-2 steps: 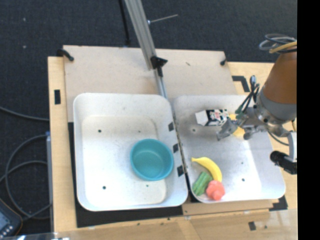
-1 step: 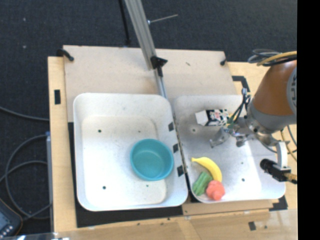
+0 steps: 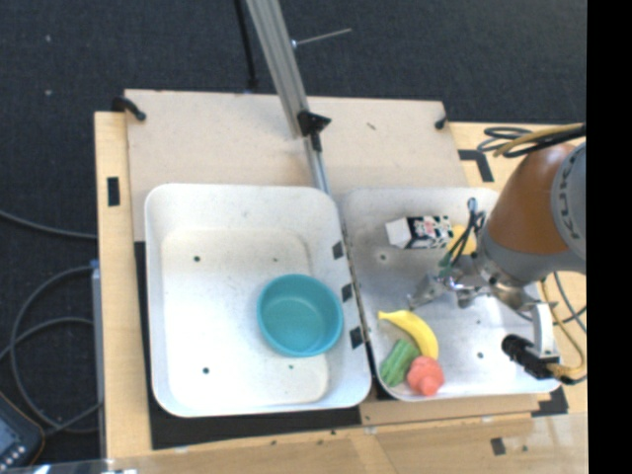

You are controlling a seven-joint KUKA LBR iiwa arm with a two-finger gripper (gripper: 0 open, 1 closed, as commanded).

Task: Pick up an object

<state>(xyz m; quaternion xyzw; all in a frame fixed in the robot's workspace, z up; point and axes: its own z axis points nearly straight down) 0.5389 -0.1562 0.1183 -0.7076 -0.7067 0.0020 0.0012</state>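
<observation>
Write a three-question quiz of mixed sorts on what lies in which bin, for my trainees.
1. True or false: the blue bowl lies in the left bin.
2. Which fruit touches the green vegetable in the right bin? A) banana B) apple C) pear
3. Fill in: the red item lies near the bin's ____ edge in the picture.

Key: 1 true; 2 A; 3 lower.

A yellow banana (image 3: pixel 412 330) is lying curved near the front of the right bin (image 3: pixel 494 368), touching a green vegetable (image 3: pixel 397 361) and a red fruit (image 3: pixel 426 375). A small white box (image 3: pixel 419 231) is resting farther back. A blue bowl (image 3: pixel 299 314) is sitting upright in the left bin (image 3: pixel 197 265).
</observation>
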